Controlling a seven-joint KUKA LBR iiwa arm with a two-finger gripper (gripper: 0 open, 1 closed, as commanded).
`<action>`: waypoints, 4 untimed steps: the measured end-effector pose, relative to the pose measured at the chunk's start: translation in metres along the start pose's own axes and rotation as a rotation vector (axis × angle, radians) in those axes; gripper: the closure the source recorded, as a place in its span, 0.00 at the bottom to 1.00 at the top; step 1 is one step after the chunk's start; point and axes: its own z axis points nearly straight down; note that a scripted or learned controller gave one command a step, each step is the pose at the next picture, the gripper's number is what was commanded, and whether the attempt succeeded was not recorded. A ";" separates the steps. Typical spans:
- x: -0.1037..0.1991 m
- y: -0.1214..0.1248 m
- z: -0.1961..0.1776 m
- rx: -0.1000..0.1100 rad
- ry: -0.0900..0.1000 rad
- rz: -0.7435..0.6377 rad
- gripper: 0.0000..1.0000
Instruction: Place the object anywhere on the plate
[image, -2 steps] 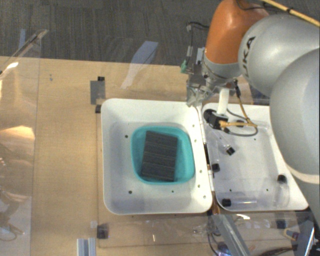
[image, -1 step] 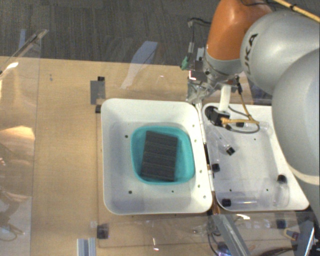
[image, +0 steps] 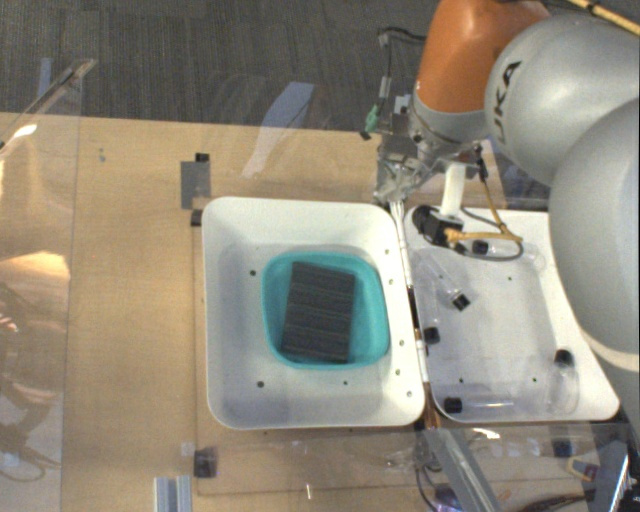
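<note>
A wooden bench on dark carpet bears two bins; the dark block lies on the teal plate. The gripper hangs at one o'clock; I cannot tell how its jaws stand.

A pale wooden bench carries two white bins side by side.

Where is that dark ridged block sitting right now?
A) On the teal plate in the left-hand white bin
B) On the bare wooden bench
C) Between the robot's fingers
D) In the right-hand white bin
A: the dark ridged block lies flat on the teal plate inside the left bin, while the gripper is up near the bins' far edge, apart from it.
</note>
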 end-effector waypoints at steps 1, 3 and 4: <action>0.000 0.002 -0.012 -0.006 0.003 0.000 1.00; 0.001 0.005 -0.036 -0.018 0.009 -0.001 1.00; 0.001 0.007 -0.048 -0.025 0.012 -0.002 1.00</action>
